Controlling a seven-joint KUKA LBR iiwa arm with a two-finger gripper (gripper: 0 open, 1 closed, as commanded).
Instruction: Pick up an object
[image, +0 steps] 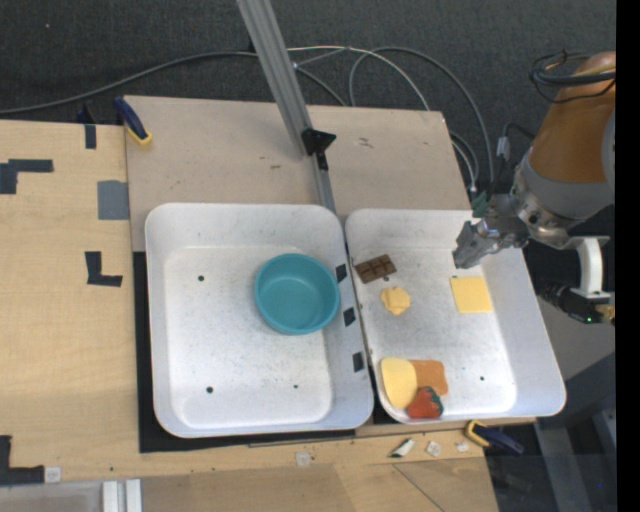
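Nearer to us than the yellow square (471, 294) sits a little pile of red, orange and yellow toy food (413, 385), tucked in the near corner of the right bin (535, 345), where the wall could get in the way of a grab. The yellow square lies flat with bare floor around it, with a yellow lump (396, 300) and a brown piece (376, 268) off to its left, so it looks like the easy pick. Just past the square hangs the gripper (468, 255), low and close, likely lining up on it; I cannot tell if it is spread or pressed together, and it holds nothing I can see.
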